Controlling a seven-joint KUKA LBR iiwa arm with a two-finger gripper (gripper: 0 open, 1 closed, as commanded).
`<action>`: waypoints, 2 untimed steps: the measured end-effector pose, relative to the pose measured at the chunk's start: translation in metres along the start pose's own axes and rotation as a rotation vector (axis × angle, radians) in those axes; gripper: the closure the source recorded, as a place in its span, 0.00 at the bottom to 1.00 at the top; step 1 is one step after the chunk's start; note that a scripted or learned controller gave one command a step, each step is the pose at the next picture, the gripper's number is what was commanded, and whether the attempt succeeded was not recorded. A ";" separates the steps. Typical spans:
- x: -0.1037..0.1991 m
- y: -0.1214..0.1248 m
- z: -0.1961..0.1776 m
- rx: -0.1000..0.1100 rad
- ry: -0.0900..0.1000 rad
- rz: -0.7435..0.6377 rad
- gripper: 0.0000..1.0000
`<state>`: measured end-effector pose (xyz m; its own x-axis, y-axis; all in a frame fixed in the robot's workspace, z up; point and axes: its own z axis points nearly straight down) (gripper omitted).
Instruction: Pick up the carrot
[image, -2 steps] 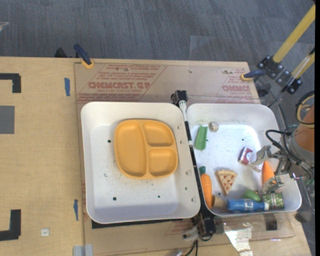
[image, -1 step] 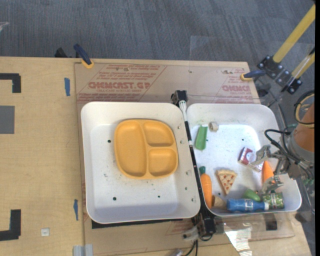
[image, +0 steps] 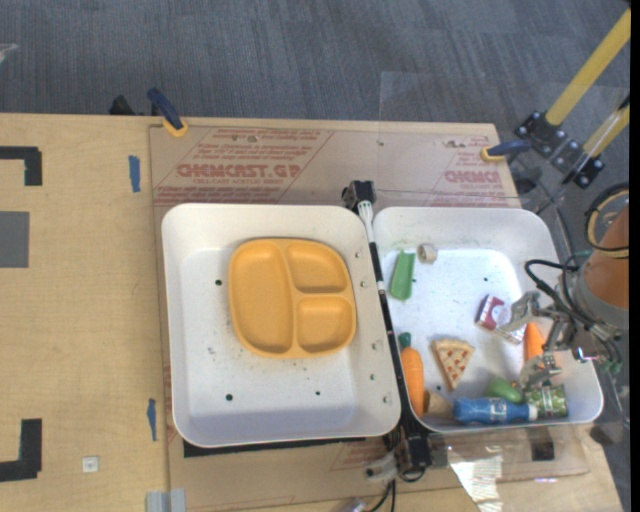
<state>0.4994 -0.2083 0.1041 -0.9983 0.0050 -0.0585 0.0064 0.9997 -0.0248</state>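
Overhead, two shallow white plastic bins with rounded corners are seen side by side on a brown board printed with red lettering. In the left bin (image: 190, 400) a yellow-orange divided plate (image: 292, 297) is set, smooth and rounded, with one long compartment and two smaller ones. The carrot (image: 412, 373), a tapered orange toy with a small green top, is laid along the left wall of the right bin (image: 470, 222), its green end pointed toward the far side. Just beside it, to the right, a triangular pizza slice (image: 453, 360) is placed. A flat green block (image: 402, 275) is found further back near the same wall, with a small greyish round piece (image: 427, 253) close to it. Along the near wall a blue bottle (image: 487, 409) is laid on its side, touched by green items at its right end. A small red and white packet (image: 491, 313) is seen toward the right. The gripper (image: 535, 345) is lowered at the bin's right side, well apart from the carrot; a small orange object (image: 534, 340) is seen amid its metal parts, though whether it is pinched cannot be told.
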 end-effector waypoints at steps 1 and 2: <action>-0.004 -0.010 0.001 -0.019 0.015 0.384 0.00; -0.003 -0.010 0.001 -0.018 0.012 0.461 0.00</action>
<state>0.5022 -0.2186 0.1032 -0.8920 0.4496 -0.0475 0.4493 0.8932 0.0188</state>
